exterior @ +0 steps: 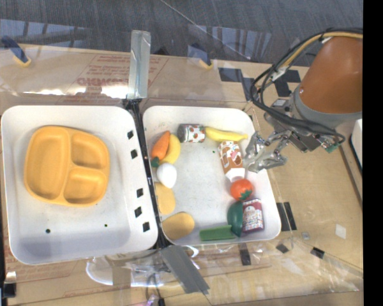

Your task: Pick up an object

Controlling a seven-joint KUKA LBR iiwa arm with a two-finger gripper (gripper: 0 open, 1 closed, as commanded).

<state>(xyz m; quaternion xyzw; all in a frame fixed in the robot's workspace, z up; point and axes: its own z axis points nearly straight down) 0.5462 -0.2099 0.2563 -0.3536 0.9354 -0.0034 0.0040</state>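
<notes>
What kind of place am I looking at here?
Probably a robotics lab test bench, not a kitchen. Two white bins sit taped down on cardboard, one holding toy food like a plastic banana, and a cabled robot arm reaches in with its pincer.

glossy plastic banana (226,134), matt white bins (76,244)

No readable text; faint mirrored red print on the cardboard (108,75), illegible.
</notes>
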